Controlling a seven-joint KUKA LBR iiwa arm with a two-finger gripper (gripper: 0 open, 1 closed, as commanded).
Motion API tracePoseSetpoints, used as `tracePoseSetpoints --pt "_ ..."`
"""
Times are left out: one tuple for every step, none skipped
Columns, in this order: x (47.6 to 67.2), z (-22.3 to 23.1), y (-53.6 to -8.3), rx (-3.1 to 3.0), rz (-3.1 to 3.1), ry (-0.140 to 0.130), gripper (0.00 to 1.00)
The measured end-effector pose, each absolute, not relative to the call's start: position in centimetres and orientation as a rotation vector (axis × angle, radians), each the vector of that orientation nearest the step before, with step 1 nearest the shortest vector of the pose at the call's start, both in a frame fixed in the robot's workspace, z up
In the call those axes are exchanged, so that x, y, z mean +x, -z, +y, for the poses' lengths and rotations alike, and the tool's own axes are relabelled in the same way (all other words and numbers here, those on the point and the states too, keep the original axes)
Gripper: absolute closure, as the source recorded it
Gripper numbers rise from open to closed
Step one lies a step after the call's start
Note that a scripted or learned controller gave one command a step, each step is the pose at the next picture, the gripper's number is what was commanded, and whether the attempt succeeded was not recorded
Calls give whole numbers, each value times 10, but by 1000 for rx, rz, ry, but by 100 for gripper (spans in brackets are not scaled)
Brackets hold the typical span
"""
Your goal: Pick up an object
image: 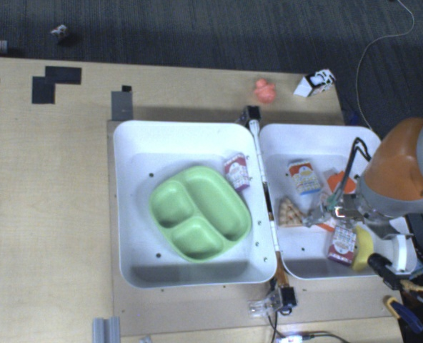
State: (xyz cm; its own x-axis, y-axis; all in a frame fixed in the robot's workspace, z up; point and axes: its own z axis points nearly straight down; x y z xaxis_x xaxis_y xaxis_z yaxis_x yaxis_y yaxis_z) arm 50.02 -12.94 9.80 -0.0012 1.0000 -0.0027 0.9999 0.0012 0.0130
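My gripper [323, 216] hangs low inside the right bin [319, 140], reaching in from the right under the orange band of the arm [397, 168]. Its tip is just right of a tan speckled packet [289, 211] and appears to touch it. A white packet with blue and orange print [304, 177] lies a little farther back. An orange item [341, 184] sits beside the wrist. A red packet [342, 243] and a yellow item [364, 249] lie near the bin's front right, partly under the arm.
The left bin [136, 163] holds a green divided plate [199, 211] and a small red packet [236, 171] at its right wall. On the bench behind the bins lie a pink toy [265, 90] and a black-and-white item [315, 83]. Cables trail at the right.
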Motion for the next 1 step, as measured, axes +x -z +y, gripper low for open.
tracePoseSetpoints --pt "502 -127 -109 2208 2217 -19 100"
